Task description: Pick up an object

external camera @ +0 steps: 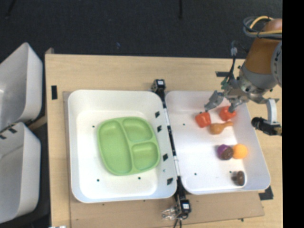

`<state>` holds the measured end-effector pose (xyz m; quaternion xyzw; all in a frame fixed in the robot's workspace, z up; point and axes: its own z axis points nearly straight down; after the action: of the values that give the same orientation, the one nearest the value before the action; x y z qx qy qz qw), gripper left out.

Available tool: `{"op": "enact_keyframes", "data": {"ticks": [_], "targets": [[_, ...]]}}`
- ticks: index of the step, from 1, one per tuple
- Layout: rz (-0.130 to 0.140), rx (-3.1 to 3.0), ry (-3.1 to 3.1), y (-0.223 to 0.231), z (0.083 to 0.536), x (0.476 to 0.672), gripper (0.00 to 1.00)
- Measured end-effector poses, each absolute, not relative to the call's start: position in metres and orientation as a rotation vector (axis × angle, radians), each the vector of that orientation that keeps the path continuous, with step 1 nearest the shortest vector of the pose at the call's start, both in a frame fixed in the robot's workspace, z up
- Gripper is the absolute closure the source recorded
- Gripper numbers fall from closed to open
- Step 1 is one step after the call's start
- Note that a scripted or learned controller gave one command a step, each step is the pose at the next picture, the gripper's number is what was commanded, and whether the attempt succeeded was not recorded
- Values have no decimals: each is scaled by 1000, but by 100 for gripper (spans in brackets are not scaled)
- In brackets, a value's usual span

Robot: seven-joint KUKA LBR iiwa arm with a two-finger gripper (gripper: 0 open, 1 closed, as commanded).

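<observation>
Smooth plastic on pale matt wood

Both white bins (pixel 118 184) look like smooth plastic with a slight sheen; the green divided tray (pixel 128 145) is matt plastic; the surface (pixel 104 70) looks like pale, matt wood; the hand (pixel 223 101) appears dull grey metal.

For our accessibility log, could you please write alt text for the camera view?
The gripper hangs over the right bin, just above two red toys and a tan drumstick; the left bin holds a green divided plate.
</observation>
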<state>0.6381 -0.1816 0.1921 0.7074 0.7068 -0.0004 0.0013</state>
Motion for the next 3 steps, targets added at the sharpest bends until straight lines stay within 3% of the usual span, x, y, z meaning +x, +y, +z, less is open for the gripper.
{"op": "enact_keyframes", "data": {"ticks": [1,2,3], "targets": [[-2,2225,2215,-181,132,636,0],[-1,2226,2213,-182,101,636,0],[1,2226,2210,-183,112,637,100]]}}
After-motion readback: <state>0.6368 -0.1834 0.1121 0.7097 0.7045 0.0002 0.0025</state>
